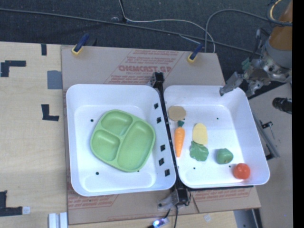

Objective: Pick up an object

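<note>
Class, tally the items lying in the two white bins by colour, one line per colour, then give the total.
Green: 3 (divided plate, leafy piece, round piece)
Orange: 1 (carrot)
Yellow: 1 (oval piece)
Tan: 1 (round piece)
Red: 1 (tomato)
Total: 7

The arm is grey metal with an orange band at its upper part. Below it sits a cluttered wrist of grey and dark fittings with thin cables, ending in a slim grey gripper.
</note>
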`<state>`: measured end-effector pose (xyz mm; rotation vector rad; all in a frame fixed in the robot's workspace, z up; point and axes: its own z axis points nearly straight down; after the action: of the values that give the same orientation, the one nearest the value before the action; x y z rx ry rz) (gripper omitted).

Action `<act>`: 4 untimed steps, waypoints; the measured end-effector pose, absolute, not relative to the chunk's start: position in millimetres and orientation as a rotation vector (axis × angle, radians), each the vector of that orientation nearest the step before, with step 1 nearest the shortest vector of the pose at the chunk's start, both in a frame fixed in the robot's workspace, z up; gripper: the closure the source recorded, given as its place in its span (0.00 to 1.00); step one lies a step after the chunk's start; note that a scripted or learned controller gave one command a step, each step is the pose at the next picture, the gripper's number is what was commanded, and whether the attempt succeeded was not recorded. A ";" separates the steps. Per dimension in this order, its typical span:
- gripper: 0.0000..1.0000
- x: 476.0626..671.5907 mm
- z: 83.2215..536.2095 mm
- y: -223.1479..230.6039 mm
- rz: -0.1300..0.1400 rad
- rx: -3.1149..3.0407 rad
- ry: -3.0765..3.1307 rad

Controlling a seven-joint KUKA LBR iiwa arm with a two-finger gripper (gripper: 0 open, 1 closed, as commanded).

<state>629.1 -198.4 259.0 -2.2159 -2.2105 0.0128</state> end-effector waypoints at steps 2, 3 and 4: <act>0.00 630.8 221.0 -190.6 0.007 -2.217 -2.221; 0.00 632.5 176.9 -190.6 0.007 -2.217 -2.221; 0.00 625.2 128.1 -183.5 0.007 -2.216 -2.221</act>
<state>625.2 -183.5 128.1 -2.2159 -2.2212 0.0067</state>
